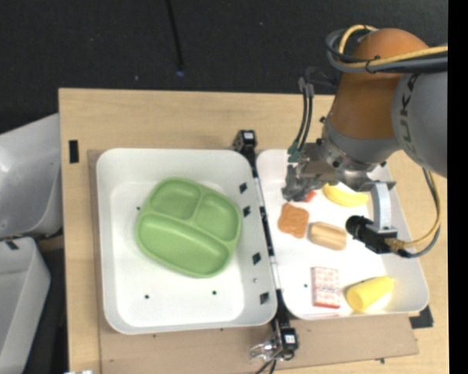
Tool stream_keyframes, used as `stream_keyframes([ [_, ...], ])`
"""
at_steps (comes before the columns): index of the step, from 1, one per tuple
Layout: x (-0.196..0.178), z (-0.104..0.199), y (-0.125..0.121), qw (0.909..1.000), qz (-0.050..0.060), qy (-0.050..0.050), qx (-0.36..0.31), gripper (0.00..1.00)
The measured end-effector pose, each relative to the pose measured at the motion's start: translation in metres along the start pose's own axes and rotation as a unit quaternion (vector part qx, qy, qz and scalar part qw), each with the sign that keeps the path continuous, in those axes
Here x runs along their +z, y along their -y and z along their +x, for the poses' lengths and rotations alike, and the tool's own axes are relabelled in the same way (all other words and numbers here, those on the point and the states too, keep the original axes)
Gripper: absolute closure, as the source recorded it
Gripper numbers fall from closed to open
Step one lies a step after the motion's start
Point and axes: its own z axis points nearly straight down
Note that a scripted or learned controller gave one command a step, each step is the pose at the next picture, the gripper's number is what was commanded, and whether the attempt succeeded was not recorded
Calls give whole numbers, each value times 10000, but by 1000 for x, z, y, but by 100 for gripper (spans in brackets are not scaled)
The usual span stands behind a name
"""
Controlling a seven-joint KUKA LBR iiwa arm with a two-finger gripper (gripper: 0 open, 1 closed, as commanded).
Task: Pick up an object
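Note:
My gripper (298, 187) hangs low over the back left part of the right bin (296, 302). Just in front of it lies an orange-brown square piece (293, 221). A small red bit (310, 196) shows right beside the gripper. To its right a yellow banana (345, 197) is partly hidden under the wrist. A tan cylinder (327, 235) rests in the middle of the bin. A pink and white packet (325, 287) and a yellow block (369, 293) lie near the front. I see nothing held in the gripper.
The left bin (125, 287) holds a green divided plate (189, 226). A ridge (264, 232) separates the two bins. A black fitting with a cable (370, 235) sits at the right bin's right side.

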Motion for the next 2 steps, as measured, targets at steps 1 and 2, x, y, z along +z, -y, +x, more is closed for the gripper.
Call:
stream_keyframes([
  [1,0,51,-25,10000,-3,-6,-4,100],
  [2,7,88,-42,10000,-1,2,10,100],
])
